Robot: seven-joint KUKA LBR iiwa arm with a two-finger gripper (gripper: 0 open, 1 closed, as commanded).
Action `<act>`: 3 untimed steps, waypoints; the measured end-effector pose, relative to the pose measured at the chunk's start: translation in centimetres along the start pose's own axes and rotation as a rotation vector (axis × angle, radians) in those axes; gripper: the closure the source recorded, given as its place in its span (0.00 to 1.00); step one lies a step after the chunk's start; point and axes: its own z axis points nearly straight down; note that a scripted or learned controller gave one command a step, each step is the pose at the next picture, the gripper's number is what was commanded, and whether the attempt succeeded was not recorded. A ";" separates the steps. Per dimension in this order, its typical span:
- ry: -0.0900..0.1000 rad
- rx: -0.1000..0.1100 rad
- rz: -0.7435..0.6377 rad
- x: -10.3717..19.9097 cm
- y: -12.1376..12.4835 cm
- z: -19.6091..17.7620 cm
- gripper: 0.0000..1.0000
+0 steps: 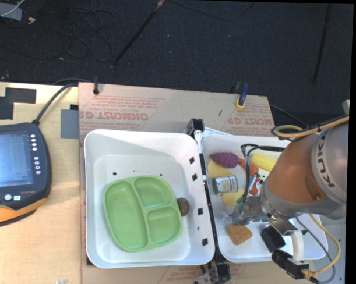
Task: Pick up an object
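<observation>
The 2 bins (108, 148) are white. In the left one lies a light green tray (142, 212) with 3 compartments, and a small dark brown lump (183, 207) touches its right edge. The right bin holds a purple object (223, 159), a yellow object (262, 160), a silver can (225, 184) with a dark label, a pale yellow piece (231, 198) and a tan-brown square piece (239, 233). The arm (308, 169) is grey with an orange band. The worktop (167, 112) is brown cardboard with red print. A grey pendant (17, 168) has an orange underside.
</observation>
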 end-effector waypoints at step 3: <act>-0.002 0.013 -0.002 3.1 4.3 -11.4 1.00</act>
